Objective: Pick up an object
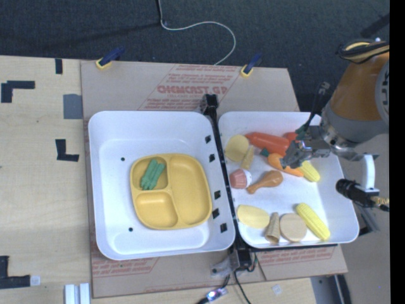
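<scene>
- Nearest the camera, along the right bin's [347, 234] front wall, lie a pale yellow slice [253, 216], a tan cone piece [273, 228], a round beige disc [293, 227] and a corn cob [312, 220].
- Gripper [293, 158]: low over the right bin's far right part, at an orange toy piece [278, 163]; whether the fingers are apart or closed on anything cannot be told, since they blur into the toys beneath.
- Just beside the gripper: a small yellow piece [310, 171] to its right and a long orange-red carrot [269, 140] behind it.
- Further left in the same bin: a drumstick [266, 181], a pink-and-white piece [238, 179] and a pale yellow round [237, 147] by the dividing wall.
- Arm [357, 103]: grey with an orange band, entering from the right edge.
- Left bin [107, 138]: holds a yellow divided plate [183, 192] with a green vegetable [152, 173] in its far left compartment.
- Both bins rest on a cardboard sheet [183, 87].
</scene>
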